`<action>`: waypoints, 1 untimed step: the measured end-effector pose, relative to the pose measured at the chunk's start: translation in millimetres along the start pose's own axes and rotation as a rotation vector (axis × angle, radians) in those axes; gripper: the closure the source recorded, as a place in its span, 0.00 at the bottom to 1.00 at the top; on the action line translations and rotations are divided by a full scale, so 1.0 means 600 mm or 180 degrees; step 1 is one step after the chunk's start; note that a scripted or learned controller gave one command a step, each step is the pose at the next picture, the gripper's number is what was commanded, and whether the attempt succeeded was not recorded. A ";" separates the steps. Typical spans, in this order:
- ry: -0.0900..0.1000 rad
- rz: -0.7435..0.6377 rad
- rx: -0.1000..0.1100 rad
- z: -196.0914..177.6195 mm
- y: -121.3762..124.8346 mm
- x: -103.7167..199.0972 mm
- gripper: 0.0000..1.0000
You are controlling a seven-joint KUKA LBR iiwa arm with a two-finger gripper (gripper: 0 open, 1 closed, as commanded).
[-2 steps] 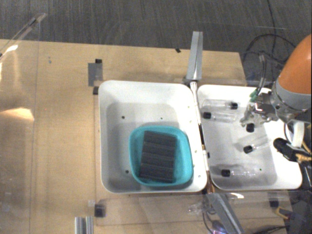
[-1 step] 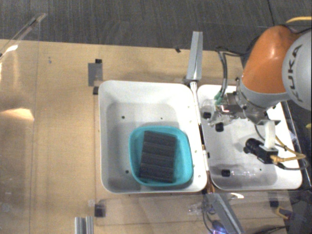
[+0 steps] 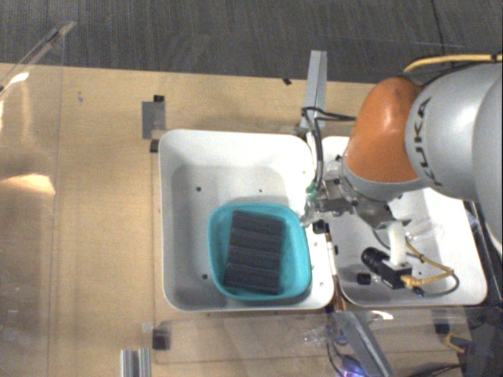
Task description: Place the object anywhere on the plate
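A teal square plate (image 3: 218,238) sits in the front right part of the left white bin (image 3: 185,210). A dark grey ribbed block (image 3: 254,251) lies flat on the plate, roughly in its middle and slightly turned. My gripper (image 3: 313,210) hangs over the divider between the two bins, just right of the plate's upper right corner and apart from the block. The orange band and grey wrist above hide most of it. I see nothing held in it.
The right white bin (image 3: 460,277) lies under the arm, largely covered by it. A grey upright post (image 3: 317,81) stands behind the bins. The wooden bench (image 3: 78,210) stretches to the left.
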State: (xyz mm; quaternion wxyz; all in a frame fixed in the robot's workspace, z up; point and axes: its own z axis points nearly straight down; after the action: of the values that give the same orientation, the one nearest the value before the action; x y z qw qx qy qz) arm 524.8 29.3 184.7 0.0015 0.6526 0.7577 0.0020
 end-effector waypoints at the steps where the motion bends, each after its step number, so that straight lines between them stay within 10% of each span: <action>1: 0.0000 0.0002 -0.0002 0.000 0.000 -0.001 0.00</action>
State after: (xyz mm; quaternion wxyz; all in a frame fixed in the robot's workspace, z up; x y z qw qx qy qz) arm 525.0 28.9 185.0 0.0017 0.6529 0.7575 0.0022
